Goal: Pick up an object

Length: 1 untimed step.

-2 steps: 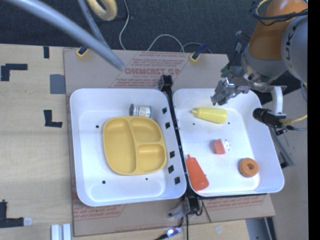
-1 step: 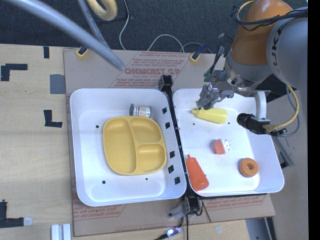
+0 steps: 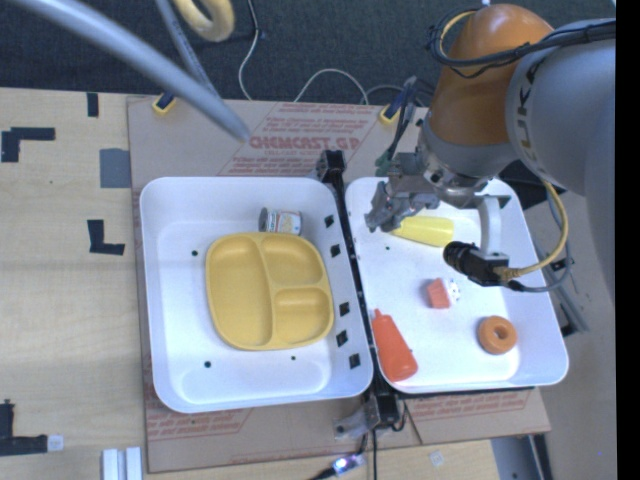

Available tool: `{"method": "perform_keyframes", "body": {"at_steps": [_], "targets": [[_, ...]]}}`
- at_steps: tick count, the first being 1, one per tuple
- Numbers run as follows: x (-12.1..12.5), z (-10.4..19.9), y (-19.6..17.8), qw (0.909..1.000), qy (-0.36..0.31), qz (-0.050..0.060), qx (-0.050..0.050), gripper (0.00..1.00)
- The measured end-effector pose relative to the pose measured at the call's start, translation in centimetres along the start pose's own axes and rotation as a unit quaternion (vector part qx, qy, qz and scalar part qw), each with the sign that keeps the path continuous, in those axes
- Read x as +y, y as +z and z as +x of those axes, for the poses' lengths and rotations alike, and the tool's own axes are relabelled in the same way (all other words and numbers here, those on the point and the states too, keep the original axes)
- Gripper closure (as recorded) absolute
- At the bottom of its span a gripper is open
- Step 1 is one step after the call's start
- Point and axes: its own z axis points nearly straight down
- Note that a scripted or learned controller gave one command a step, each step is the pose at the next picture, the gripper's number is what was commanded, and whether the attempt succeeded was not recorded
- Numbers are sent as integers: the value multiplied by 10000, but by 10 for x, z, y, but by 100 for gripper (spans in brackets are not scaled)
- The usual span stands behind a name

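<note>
My gripper point(image 3: 385, 214) hangs over the back left of the right bin point(image 3: 540, 368), just left of a yellow banana-like object point(image 3: 424, 231) that lies on the bin floor. Nothing shows between its fingers. In the same bin lie a small orange-red block point(image 3: 436, 293), a tiny white die point(image 3: 455, 291), a brown ring like a doughnut point(image 3: 496, 335) and an orange carrot-shaped piece point(image 3: 393, 346) near the front left. The left bin point(image 3: 160, 268) holds a yellow divided plate point(image 3: 269, 289) and a small tin can point(image 3: 280, 221) behind it.
A black divider with clips point(image 3: 345, 268) runs between the two bins. A black cable end point(image 3: 480, 264) dangles from the arm over the right bin. Grey rods point(image 3: 120, 48) cross the upper left, above the bench. Cardboard point(image 3: 300, 138) lies under the bins.
</note>
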Motion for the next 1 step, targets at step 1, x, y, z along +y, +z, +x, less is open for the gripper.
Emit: {"method": "perform_keyframes", "body": {"at_steps": [1], "targets": [[-22, 56, 1, 10000, -8, 3, 3, 100]]}}
